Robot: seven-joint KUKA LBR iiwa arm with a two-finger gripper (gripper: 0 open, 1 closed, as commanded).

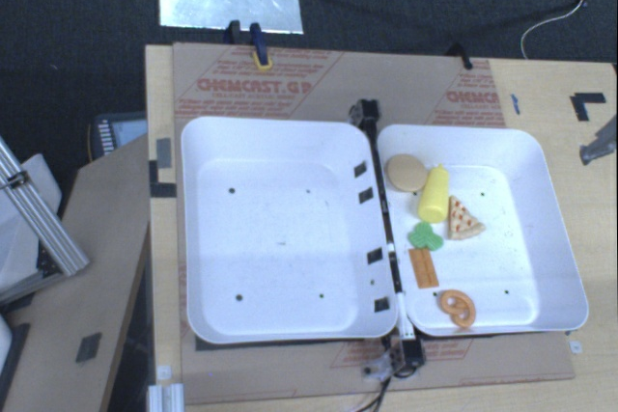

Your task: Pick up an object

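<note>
Pincer: parked at counter's right margin, clear of bins, grip state indeterminate | toys clustered well left of it: yellow bottle, pizza slice, pretzel | none grasped yet

A small grey part of the gripper pokes in at the frame's three o'clock edge, slightly above centre, angled down toward eight o'clock. It hangs beyond the bench's right side, nothing between its tips.

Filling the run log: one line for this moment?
arm: at right edge | yellow plastic bottle: right white bin | grasp: none
</note>
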